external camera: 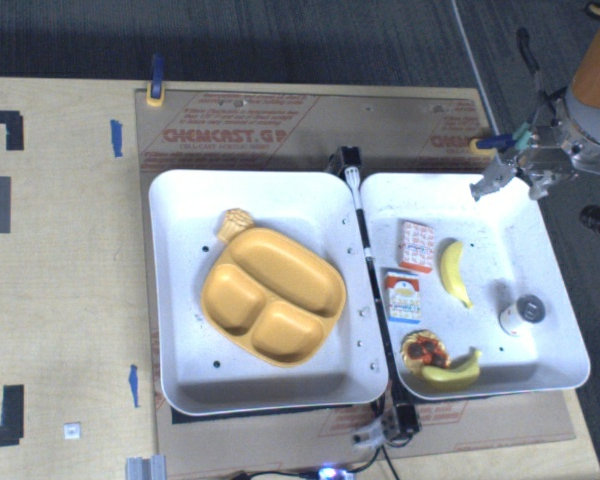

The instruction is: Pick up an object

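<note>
My gripper (508, 186) hangs over the far edge of the right bin (560, 298), open, with nothing between its fingers. Below it in that bin lie a yellow banana (454, 272), a red-and-white packet (417, 245), a small carton with an orange picture (403, 295), a second banana (452, 369) beside a red-and-yellow item (423, 348), and a small round silver-white object (523, 312). The nearest things, the packet and the first banana, lie well in front and to the left of the gripper.
The left bin (180, 268) holds a large yellow divided tray (271, 293) with a small tan object (235, 223) at its far-left corner. A ridge (368, 268) separates the two bins. Cardboard (280, 128) lies behind the bins.
</note>
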`<state>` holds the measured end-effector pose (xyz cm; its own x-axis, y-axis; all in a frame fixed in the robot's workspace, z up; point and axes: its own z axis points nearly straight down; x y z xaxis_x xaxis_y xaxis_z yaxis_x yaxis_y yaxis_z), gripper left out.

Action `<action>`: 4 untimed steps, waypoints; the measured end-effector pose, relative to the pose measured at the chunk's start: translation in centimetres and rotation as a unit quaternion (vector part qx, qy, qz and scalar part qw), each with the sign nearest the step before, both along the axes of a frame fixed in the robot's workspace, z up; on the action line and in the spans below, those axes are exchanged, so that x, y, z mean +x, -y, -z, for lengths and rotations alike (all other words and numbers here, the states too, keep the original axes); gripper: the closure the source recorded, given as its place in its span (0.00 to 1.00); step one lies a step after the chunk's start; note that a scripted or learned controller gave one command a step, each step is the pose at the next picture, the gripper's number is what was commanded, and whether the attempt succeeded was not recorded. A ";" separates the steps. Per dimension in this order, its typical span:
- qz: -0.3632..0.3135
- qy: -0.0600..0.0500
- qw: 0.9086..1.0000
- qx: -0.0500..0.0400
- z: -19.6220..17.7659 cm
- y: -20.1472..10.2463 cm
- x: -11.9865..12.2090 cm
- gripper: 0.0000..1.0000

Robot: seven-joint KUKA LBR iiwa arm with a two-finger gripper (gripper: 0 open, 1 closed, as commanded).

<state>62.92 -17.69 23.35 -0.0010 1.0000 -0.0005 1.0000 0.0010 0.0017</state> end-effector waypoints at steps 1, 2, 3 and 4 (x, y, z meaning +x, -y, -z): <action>0.001 0.000 1.000 0.000 14.8 0.3 -4.0 0.00; 0.001 0.003 1.000 -0.001 13.7 0.4 -3.9 1.00; 0.001 0.003 1.000 -0.001 13.7 0.3 -3.9 0.00; 0.001 0.000 1.000 0.000 14.8 -1.7 -8.5 0.00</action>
<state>54.38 -15.99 8.57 0.0007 1.0000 -0.0005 1.0000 -0.0007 0.0018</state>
